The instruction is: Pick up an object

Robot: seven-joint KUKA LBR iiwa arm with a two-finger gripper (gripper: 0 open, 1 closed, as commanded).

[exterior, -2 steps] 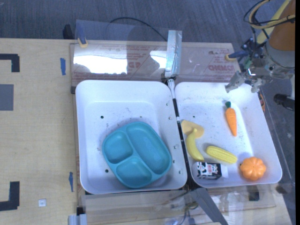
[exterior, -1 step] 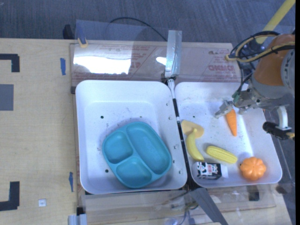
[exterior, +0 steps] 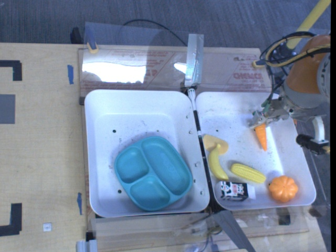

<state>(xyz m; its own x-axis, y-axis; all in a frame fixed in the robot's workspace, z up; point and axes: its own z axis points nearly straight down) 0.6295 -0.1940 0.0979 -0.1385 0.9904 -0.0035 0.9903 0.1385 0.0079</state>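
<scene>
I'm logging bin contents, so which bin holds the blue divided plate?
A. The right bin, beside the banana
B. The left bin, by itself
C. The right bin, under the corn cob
B: the blue divided plate lies alone in the left bin, while the banana and corn cob lie in the right bin.

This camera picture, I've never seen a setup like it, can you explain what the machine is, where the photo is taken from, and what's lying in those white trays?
The photo comes from one fixed camera above a bench, looking down at a slant. The grey machine with the orange band on the right is a robot arm; its gripper hangs over the right bin. An orange toy carrot sits right at the gripper, but I cannot tell whether it is gripped or just lying there. That bin also holds a banana, a corn cob, a small black and white carton and an orange pumpkin. The left bin holds a blue divided plate. The job is to pick up one object.
</scene>
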